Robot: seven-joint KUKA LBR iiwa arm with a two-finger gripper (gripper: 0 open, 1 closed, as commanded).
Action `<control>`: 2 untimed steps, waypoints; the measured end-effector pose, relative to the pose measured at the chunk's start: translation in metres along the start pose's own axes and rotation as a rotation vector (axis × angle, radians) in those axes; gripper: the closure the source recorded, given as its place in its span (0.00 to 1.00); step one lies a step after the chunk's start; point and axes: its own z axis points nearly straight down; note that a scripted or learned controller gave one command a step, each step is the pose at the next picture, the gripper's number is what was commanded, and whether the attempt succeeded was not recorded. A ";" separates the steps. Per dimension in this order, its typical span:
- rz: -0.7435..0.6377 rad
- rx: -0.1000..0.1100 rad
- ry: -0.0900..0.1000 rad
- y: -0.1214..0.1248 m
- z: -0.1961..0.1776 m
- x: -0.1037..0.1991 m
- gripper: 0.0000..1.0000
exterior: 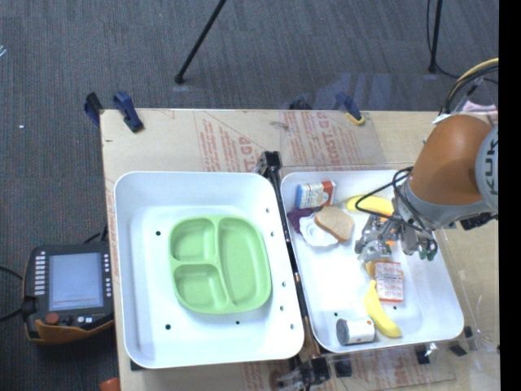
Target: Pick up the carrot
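Claw (379,247): I see it low in the right bin (431,316), grip unreadable.
Carrot (371,267): orange bit at the claw's 6 o'clock.
Banana (379,312): further toward 6.

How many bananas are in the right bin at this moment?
2. One banana lies near the front of the right bin, beside a small can. The other banana is toward the back, partly covered by the arm; more could be hidden under it.

"KU" on the arm (488,165) — bench (244,141) print unreadable
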 end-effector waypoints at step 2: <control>0.182 0.002 0.002 -0.019 0.010 -0.041 0.00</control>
